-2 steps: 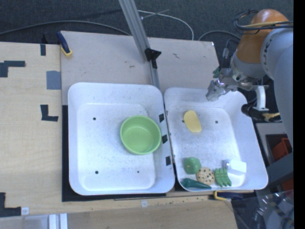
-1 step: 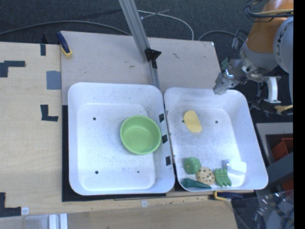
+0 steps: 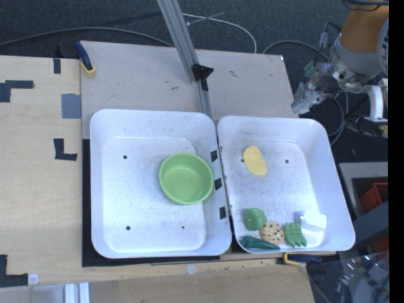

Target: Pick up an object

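Jaws of the gripper (image 3: 304,101): cannot tell their state at this slant; nothing visible between them. Gripper hangs off the bench edge, just beyond the 1 o'clock corner of the right bin (image 3: 328,145), under the grey wrist and orange band of the arm (image 3: 364,24).

Objects all lie in the right bin, toward 7 o'clock from the gripper, well apart from it:
- yellow oval piece (image 3: 255,160), nearest, upper middle of the bin floor, alone.
- green round piece (image 3: 254,218), lower left part.
- speckled tan ball (image 3: 272,233), just beside the green round piece at its 4 o'clock.
- dark teal long piece (image 3: 259,243), along the bin's 6 o'clock wall, under the ball.
- green ridged piece (image 3: 294,234), at 3 o'clock of the ball.
- white block (image 3: 313,221), at 1 o'clock of the ridged piece, near the 5 o'clock corner.

Left bin (image 3: 101,169) holds a green bowl (image 3: 185,178), upright, right of centre.

Bins touch side by side on a pale wooden bench (image 3: 38,169). Grey metal pole (image 3: 180,30) slants in from 12 o'clock. Dark carpet and loose cables (image 3: 233,27) beyond.
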### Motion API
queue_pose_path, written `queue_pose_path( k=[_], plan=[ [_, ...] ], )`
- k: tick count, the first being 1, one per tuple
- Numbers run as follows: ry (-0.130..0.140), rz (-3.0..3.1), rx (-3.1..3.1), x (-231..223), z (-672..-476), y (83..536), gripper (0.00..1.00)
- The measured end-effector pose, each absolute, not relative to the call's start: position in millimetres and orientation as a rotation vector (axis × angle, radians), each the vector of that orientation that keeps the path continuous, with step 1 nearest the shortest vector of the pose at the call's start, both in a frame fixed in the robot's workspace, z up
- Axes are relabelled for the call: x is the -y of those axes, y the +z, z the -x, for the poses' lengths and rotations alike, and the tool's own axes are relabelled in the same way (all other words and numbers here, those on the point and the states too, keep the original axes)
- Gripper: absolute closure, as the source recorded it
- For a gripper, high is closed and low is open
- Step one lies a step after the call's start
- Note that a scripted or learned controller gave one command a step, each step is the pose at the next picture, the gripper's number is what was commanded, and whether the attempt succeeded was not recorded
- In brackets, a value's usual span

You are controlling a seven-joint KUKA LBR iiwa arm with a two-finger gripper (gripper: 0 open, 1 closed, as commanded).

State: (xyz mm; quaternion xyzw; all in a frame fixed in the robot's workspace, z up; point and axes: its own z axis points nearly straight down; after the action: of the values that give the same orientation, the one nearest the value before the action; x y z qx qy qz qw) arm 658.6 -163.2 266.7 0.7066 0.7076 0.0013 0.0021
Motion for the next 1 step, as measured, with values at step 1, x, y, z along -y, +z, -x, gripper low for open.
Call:
queue_pose_path(
  k=[1],
  plan=[
    [0.000, -2.217, -2.229, 112.1, -633.8, 270.5, 1.00]
  ],
)
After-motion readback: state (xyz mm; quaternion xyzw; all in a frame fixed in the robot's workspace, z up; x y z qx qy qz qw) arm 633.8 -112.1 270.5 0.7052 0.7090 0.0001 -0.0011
